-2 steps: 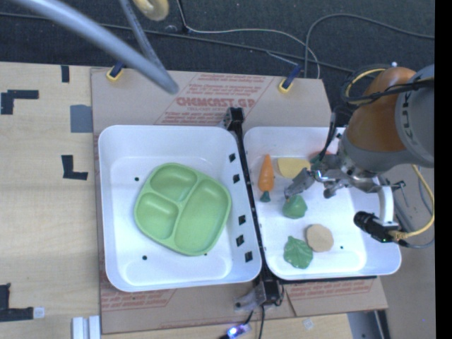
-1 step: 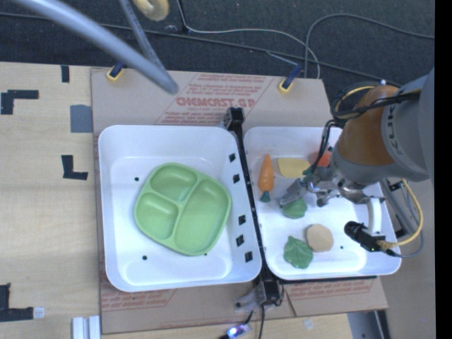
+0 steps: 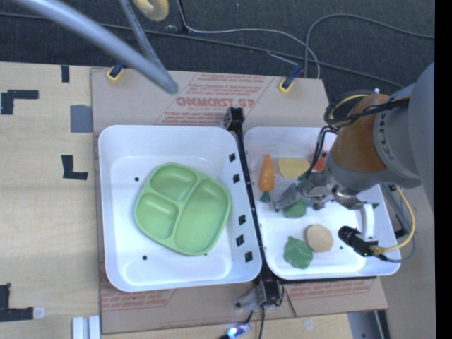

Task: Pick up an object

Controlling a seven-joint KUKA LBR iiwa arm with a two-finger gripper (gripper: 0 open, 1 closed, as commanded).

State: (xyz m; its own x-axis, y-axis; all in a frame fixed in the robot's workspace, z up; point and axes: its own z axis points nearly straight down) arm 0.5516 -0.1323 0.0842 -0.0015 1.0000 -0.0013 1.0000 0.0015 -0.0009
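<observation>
Reaching into the right bin [image 3: 381, 263], the gripper [image 3: 291, 198] is hanging over a small green toy [image 3: 295, 208] near the middle, carrot [image 3: 265, 174] at 10 o'clock. Fingers: I cannot tell. It looks light and squashy; pinching its middle seems best.

it looked like a robotics lab: a taped wooden surface [image 3: 42, 210] carried two white bins [image 3: 113, 210] on cardboard [image 3: 212, 97], with loose cables [image 3: 311, 48] trailing over dark carpet [image 3: 367, 6] behind the tool [image 3: 286, 198].
</observation>
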